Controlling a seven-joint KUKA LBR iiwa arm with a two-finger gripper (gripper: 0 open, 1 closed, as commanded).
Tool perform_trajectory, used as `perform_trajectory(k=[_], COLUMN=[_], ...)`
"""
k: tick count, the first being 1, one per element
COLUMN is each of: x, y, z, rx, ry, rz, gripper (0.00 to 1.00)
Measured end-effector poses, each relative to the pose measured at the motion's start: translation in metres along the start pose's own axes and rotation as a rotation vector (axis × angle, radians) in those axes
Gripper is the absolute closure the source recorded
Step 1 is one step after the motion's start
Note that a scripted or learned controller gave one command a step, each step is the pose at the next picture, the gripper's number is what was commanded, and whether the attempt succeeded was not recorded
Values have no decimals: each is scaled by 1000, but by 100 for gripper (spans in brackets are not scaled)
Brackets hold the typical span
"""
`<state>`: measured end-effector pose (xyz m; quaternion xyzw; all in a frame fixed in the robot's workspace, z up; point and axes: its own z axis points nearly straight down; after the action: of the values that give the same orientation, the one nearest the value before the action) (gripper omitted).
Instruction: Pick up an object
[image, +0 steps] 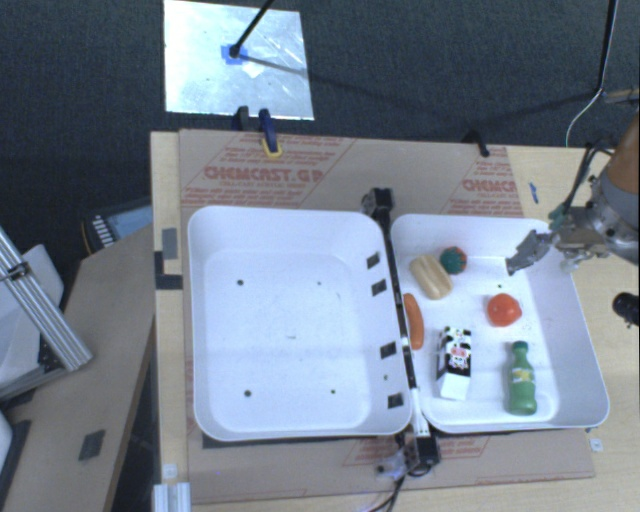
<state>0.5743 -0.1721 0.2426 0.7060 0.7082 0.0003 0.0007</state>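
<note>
While the gripper (522, 257) hangs over the far right part of the right bin (590, 385), I cannot tell how it is set, because it looks small and blurred at this angle; nothing is seen held in it. Nearest to it lies the red ball (504, 309), a little nearer in the scene and slightly to the left, so a short move down and toward the near side would probably bring the gripper above it; being round, it has no long axis to match. Further left are the green ball (454, 260) and the tan bread roll (431, 276), touching each other; the roll's long axis runs slanted from far left to near right. At the left wall of this bin lies the orange carrot (414, 319), long axis near to far; toward the near side are the small milk carton (455, 363) and the green bottle (520, 378), both also lying near to far. The left bin (215, 400) sits just beside, on the table (520, 175).
</note>
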Motion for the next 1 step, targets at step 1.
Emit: perform_trajectory(k=[1], x=[-31], y=[98], z=[35], rx=[-11], ry=[-4], rz=[-4], gripper=[0])
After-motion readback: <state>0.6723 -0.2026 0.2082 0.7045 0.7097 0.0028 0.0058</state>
